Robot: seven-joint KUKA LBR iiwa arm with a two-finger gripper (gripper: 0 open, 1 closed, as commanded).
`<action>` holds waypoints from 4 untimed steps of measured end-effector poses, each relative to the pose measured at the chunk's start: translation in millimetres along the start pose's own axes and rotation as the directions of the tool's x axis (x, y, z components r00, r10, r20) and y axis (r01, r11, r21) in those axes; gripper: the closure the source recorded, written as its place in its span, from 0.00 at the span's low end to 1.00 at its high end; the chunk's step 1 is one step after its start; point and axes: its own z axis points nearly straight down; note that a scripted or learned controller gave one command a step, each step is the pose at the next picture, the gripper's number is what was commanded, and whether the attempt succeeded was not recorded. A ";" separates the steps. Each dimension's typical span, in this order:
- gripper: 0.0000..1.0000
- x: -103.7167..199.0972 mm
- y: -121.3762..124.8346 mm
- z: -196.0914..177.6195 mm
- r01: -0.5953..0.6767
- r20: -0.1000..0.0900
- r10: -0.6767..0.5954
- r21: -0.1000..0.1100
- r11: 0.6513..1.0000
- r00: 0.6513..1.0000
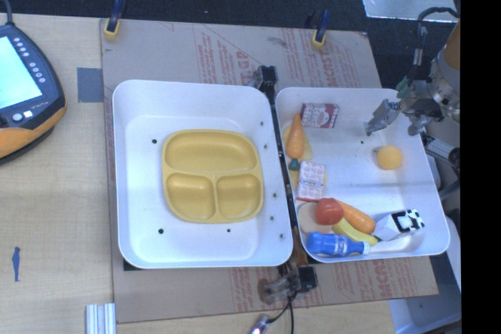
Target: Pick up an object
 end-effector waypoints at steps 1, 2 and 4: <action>0.00 70.5 32.4 106.0 0.002 0.000 -0.002 0.004 1.000 1.000; 0.00 78.0 76.1 141.5 0.001 0.002 -0.001 0.000 1.000 1.000; 0.00 76.4 76.2 141.1 -0.001 0.000 0.001 0.000 1.000 1.000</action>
